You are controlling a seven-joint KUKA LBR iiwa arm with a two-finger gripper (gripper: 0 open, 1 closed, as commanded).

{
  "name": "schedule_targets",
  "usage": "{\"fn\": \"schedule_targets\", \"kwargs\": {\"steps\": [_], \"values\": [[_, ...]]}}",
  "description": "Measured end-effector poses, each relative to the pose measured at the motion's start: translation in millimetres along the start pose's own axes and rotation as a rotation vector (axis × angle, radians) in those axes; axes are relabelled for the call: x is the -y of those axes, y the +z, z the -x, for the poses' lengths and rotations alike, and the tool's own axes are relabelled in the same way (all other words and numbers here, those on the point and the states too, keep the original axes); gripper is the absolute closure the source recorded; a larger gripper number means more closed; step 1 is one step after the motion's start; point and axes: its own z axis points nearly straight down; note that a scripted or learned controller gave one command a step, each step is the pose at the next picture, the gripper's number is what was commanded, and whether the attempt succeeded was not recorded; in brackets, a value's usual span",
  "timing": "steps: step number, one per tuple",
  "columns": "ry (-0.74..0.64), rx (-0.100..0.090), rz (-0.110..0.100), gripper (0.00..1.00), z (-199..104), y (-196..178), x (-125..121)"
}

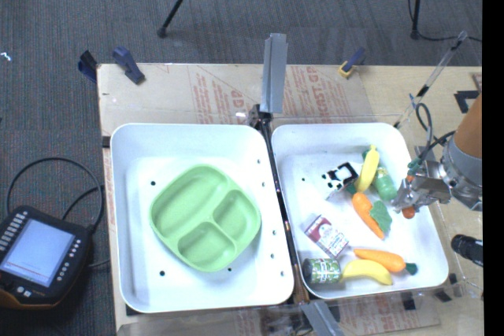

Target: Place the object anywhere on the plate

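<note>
Nearest the camera in the right bin (293, 147) lie a green can (322, 271), a banana (367, 271) and a carrot (383, 259), with a small red carton (326, 235) just behind. The green divided plate (206, 218) sits in the left bin (126, 169), nothing on it. Farther back, the arm reaches in low from the right, its gripper (409, 199) at the right bin's right side beside a second carrot (367, 215) and corn cob (368, 168); whether it pinches anything cannot be told
</note>
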Motion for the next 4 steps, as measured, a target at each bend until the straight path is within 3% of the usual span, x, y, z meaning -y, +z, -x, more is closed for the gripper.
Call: {"fn": "schedule_targets", "kwargs": {"steps": [1, 2, 3, 4], "values": [[-0.229, 0.001, 0.003, 1.00, -90, -50, -25], [-0.267, 0.001, 0.000, 1.00, -176, -19, -14], [-0.462, 0.002, 0.002, 1.00, -248, -5, -22], [-0.606, 0.003, 0.000, 1.00, -318, 35, -6]]}}
